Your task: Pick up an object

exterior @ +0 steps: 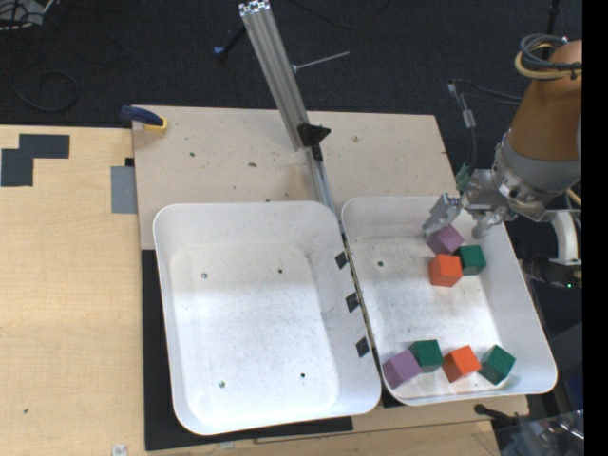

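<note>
My gripper (463, 218) hangs over the far part of the right bin (532, 321), its two fingers spread open. Just below and between them lies a purple cube (445, 239), which the fingers do not grip. A green cube (472, 258) and an orange cube (445, 270) sit right beside it. Along the bin's near edge lie another purple cube (401, 366), a green cube (427, 352), an orange cube (462, 362) and a second green cube (497, 363).
The left bin (176, 283) adjoins the right one along a divider with black clips (350, 302). A slanted aluminium post (280, 74) rises behind the bins. The arm's orange band (549, 112) is at the right.
</note>
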Available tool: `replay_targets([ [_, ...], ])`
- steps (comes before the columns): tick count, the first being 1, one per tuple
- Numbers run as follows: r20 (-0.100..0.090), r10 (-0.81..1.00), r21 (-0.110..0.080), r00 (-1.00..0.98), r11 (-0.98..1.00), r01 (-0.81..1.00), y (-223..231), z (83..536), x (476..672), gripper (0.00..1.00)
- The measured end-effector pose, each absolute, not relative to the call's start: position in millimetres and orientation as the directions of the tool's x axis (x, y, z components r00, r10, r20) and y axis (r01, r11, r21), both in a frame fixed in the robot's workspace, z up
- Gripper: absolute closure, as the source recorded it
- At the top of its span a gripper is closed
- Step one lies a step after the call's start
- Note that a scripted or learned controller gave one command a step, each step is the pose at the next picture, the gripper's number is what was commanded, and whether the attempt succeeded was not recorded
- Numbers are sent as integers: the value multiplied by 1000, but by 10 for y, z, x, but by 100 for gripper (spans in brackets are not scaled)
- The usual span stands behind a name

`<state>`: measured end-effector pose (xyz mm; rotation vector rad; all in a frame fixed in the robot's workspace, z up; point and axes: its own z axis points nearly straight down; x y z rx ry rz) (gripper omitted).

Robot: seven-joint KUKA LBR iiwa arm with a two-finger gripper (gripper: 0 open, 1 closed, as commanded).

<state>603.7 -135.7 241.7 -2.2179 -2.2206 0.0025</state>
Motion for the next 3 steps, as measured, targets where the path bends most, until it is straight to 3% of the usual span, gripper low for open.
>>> replay_targets([
  [1,1,1000,-3,0,0,1000,-1359,2418,6037,0],
  [3,2,1000,-9,2,-2,1000,-1213,1350,6043,0],
])
